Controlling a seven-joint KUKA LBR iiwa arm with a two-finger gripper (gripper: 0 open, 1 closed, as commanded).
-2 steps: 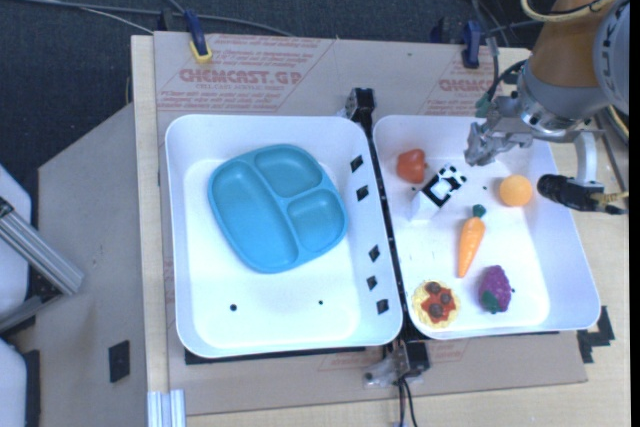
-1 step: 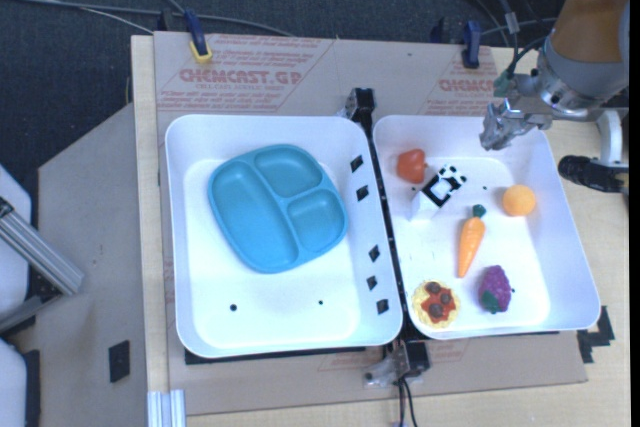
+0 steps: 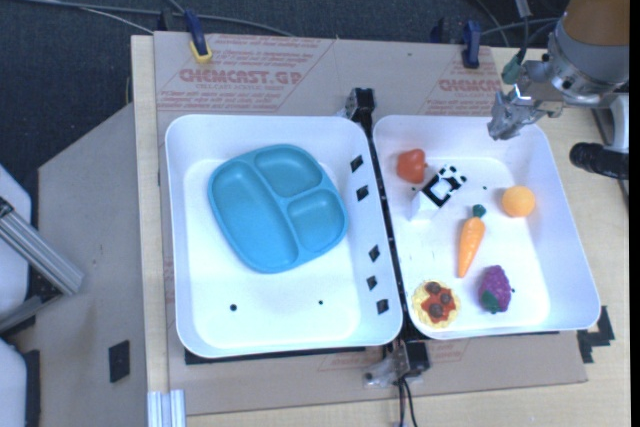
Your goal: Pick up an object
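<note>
Pizza toy [image 3: 437, 303]: front edge of the right bin [image 3: 570, 215], close to the divider; nearest thing to the lens. Flat, lies low, so likely to slip out of a pinch.
Grapes [image 3: 494, 287]: purple bunch just right of the pizza toy, apart from it. Lumpy, so it could roll off the pads.
Carrot [image 3: 470, 243]: mid-bin, long axis running front to back, green top at the far end. If the fingers close along its length instead of across it, it will pop out.
Orange ball [image 3: 517, 201]: right of the carrot top, near the bin's right wall. Round, and it would roll if nudged.
Tomato [image 3: 410, 164]: red, far-left part of the right bin, just beside a black-and-white marker tag [image 3: 443, 186]. Divider wall is near; a finger could catch it on the way down.
Pick candidates: all five toys are in the right bin, none lifted.
Left bin [image 3: 190, 245]: bears a blue divided plate [image 3: 278, 206], nothing to grab there in my judgement.
Gripper [image 3: 508, 120]: hangs over the far-right corner of the right bin, roughly above the rim, well apart from every toy.
Claw state: cannot tell how far open it is; too small and dark. Nothing visible in it.
Arm [image 3: 590, 25]: comes in from the right, wrist pointing down and a little left.
Main risk: descending from here would hit the rim or bare floor. It needs to shift inward over a toy first.
Second risk: clamps [image 3: 470, 45] on the far board edge sit near the wrist path.
</note>
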